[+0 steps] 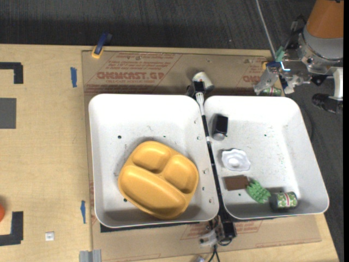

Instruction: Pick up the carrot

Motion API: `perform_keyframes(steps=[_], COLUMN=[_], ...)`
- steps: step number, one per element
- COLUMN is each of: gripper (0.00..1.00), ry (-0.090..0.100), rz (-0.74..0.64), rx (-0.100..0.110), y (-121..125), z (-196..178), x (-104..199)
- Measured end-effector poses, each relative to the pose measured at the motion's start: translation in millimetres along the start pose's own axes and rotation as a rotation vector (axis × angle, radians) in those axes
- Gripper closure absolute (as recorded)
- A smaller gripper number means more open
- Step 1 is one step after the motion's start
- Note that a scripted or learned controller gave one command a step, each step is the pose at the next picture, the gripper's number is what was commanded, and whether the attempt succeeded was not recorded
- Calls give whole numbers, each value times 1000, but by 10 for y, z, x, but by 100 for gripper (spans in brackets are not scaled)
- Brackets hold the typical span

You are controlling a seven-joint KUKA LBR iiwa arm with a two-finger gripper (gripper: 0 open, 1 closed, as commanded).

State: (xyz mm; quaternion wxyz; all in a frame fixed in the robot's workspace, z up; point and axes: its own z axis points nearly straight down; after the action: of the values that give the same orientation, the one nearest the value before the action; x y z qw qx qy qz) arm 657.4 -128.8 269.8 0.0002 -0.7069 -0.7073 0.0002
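My gripper (274, 84) hangs at the back right, over the far rim of the right bin (305, 146), and nothing shows in it. The right bin holds a green leafy toy piece (257, 191) near its front, touching a brown block (236, 183) and lying beside a small green-labelled can (284, 200). A small orange shape (1, 212) is cut off by the view's left edge, so I cannot tell what it is.
A big yellow bread-like loaf (158, 178) takes up most of the left bin (109, 124). The right bin also holds a black block (219, 125) near the divider and a white crumpled piece (235, 159). A thin cable runs diagonally above the arm.
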Motion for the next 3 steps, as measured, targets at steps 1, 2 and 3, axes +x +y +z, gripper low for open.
perform_keyframes(steps=[1, 2, 3], gripper=[0, 0, 0], ry=[1, 1, 1], rz=[-9, 34, 44], rx=[1, 2, 3], y=[-349, -850, -1249], z=[854, 853, 976], x=[676, 1453, 2231])
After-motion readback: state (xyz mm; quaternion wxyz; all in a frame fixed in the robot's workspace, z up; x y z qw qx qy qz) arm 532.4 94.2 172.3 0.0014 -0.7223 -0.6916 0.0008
